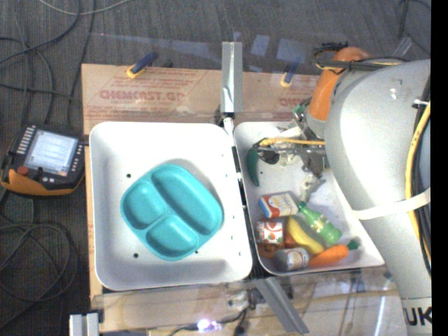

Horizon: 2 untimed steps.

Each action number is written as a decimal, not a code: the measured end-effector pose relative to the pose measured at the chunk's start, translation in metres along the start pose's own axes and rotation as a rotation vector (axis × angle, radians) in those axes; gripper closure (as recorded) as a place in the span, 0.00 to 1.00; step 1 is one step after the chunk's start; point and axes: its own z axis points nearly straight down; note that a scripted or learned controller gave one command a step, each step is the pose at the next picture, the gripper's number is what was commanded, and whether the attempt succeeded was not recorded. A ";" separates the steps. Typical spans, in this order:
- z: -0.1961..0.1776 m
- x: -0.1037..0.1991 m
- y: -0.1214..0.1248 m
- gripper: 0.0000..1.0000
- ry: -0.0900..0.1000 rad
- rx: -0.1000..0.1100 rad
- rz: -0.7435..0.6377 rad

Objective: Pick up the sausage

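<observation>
Probably the sausage [270, 232] is the reddish-brown piece in the right bin [246, 208], though it is small and crowded and I cannot be sure of it. It lies nearer the front rim than the gripper [310, 177], a little to the gripper's left as the camera sees it. The red-and-white carton [279, 204] lies between the two, the banana [305, 234] is just beside it, and the can [290, 259] is farther out again. The gripper hangs over the back half of that bin; whether it is open or closed cannot be told from this view.

As a toy sausage it should be light, smooth and slightly yielding, and round enough to roll or squirt out of a loose pinch. The best hold looks to be across its middle, squarely over the short width. Its neighbours press close, so room to come down on either side is tight, and the carton or banana may get nudged.
</observation>
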 end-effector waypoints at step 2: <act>-0.102 0.009 -0.060 1.00 0.069 -0.048 -0.174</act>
